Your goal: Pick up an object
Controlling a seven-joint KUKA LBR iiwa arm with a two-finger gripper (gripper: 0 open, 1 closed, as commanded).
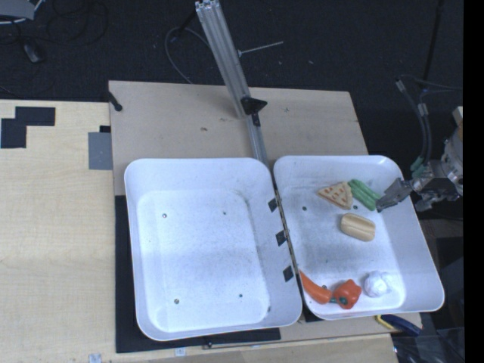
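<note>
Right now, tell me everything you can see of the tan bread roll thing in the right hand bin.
The tan roll is a short rounded loaf shape, smooth and matte like plastic toy food. It lies flat on its side on the floor of the right bin, long axis roughly left to right. It sits just below the pizza wedge, apart from it, and nothing touches it.

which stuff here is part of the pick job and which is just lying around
Job:
- gripper
- green piece
- cracker wedge
- bread roll
- orange pepper
- carrot
- white ball
- right bin

Lying about:
- left bin
- metal rail
- cables
</note>
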